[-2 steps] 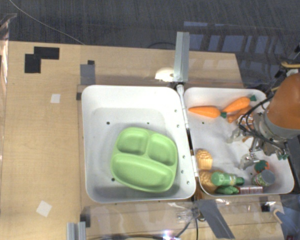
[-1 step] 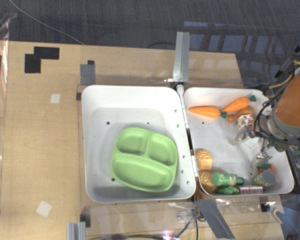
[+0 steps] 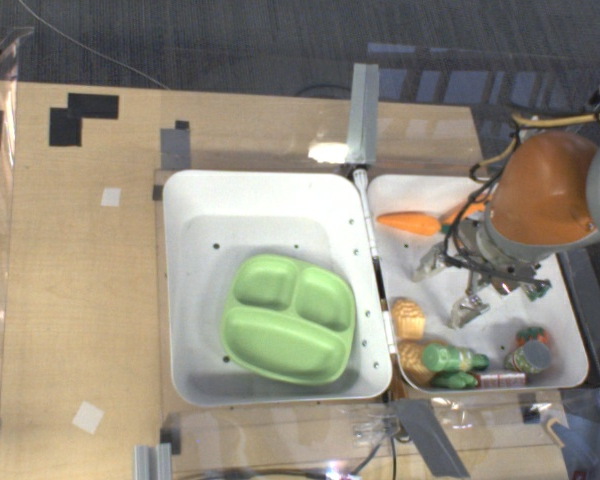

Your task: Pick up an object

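Since the gripper [image 3: 458,288] hangs with its fingers spread over bare floor in the right bin [image 3: 576,368], grasping nothing, the toys (a carrot [image 3: 410,224] near the divider, a green bottle [image 3: 452,357] below) lie untouched.

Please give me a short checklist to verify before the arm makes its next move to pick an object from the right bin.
1. Gripper is over the right bin: ok.
2. Nothing seen between the fingers: ok, they are spread.
3. An object lies directly under the gripper: not ok, bare floor there.
4. Carrot is free of other items: ok.
5. Green bottle is free to grasp: not ok, it lies crowded among neighbours.
6. Green divided plate stays out of the way in the left bin: ok.
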You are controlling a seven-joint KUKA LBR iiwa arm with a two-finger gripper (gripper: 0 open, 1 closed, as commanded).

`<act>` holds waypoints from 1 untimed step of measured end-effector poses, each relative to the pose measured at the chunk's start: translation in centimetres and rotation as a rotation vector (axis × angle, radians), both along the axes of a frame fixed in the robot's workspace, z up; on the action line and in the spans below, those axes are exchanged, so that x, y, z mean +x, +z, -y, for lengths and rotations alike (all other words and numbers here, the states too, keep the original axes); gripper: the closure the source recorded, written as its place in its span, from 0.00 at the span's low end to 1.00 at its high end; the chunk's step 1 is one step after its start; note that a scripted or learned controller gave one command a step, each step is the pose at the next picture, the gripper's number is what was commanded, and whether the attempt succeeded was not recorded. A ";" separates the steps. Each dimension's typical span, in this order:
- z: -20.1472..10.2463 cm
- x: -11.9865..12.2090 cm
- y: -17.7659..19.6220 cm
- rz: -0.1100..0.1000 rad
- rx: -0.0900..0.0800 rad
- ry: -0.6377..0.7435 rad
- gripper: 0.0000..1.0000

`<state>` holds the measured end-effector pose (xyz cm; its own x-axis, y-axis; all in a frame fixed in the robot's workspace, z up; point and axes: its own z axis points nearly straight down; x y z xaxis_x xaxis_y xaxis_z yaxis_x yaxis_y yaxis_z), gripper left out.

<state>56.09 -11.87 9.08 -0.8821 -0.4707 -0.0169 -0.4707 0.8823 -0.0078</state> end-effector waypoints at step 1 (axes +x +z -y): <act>2.5 10.5 -0.3 -0.040 0.004 0.144 0.00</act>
<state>66.61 -14.40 8.80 -0.8057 -0.5922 0.0145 -0.5919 0.8058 0.0171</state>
